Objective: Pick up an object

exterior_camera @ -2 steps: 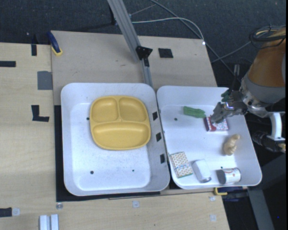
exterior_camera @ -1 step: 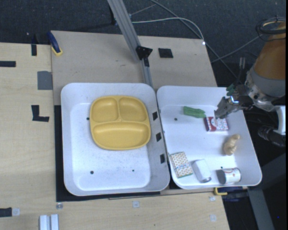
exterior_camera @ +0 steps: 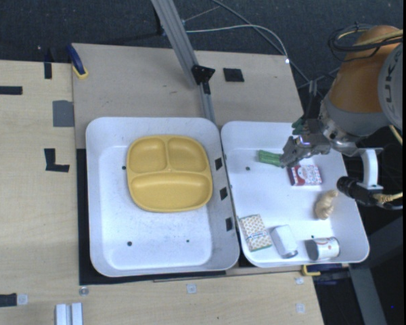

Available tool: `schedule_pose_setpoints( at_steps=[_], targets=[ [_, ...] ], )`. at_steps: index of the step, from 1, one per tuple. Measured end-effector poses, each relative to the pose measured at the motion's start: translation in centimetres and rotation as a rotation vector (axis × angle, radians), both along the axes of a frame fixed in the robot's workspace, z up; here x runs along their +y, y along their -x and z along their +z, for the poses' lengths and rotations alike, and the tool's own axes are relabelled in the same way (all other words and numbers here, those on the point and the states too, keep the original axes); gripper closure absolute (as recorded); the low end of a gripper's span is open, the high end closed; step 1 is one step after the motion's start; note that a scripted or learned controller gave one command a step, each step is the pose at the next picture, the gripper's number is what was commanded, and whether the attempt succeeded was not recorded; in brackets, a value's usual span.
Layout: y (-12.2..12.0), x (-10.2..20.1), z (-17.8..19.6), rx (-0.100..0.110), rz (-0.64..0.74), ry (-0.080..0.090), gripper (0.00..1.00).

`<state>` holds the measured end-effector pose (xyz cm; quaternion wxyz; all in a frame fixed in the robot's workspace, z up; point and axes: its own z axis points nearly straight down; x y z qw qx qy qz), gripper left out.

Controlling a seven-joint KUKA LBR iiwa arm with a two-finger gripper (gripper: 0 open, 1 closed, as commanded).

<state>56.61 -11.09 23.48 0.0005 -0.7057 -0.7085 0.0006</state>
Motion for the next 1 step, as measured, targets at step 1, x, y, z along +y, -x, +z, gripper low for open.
schedule_pose_setpoints(
  at_steps=[1],
  targets=[
    [-0.26, 5.31, 0.59, -0.001, 0.003, -0.002, 1.00]
  ],
)
